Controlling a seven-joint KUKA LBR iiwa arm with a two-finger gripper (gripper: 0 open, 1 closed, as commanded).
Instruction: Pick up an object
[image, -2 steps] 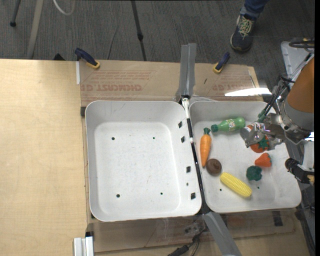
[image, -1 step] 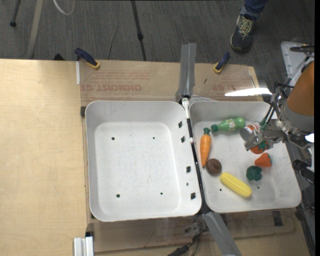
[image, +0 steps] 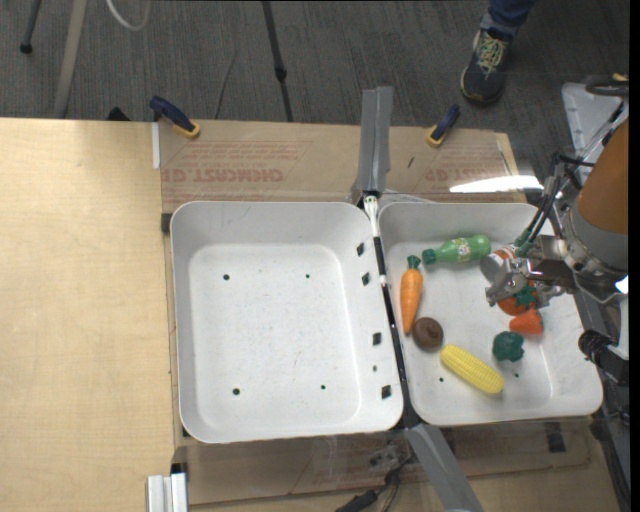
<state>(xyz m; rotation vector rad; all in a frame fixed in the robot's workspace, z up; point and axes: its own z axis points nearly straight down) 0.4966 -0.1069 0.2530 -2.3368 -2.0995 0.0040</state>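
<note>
The right bin (image: 560, 395) holds several toy foods. A green bottle (image: 458, 250) lies near its back, an orange carrot (image: 410, 293) lies along its left wall, and a brown round piece (image: 428, 332) sits just below the carrot. A yellow corn cob (image: 472, 369) lies toward the front, with a small green piece (image: 508, 346) to its right. An orange-red piece (image: 524, 322) sits by the right side. My gripper (image: 505, 280) hangs low over the bin's right half, just above and left of that orange-red piece, and partly hides a red bit beneath it.
The left bin (image: 190, 300) adjoins the right one across a grey divider (image: 384, 300). Cardboard (image: 260, 165) lies behind both bins, with two clamps (image: 175, 117) on it. The arm's orange band (image: 605, 185) and cables (image: 560, 200) crowd the right edge. A person's shoe (image: 488, 62) is on the floor behind.
</note>
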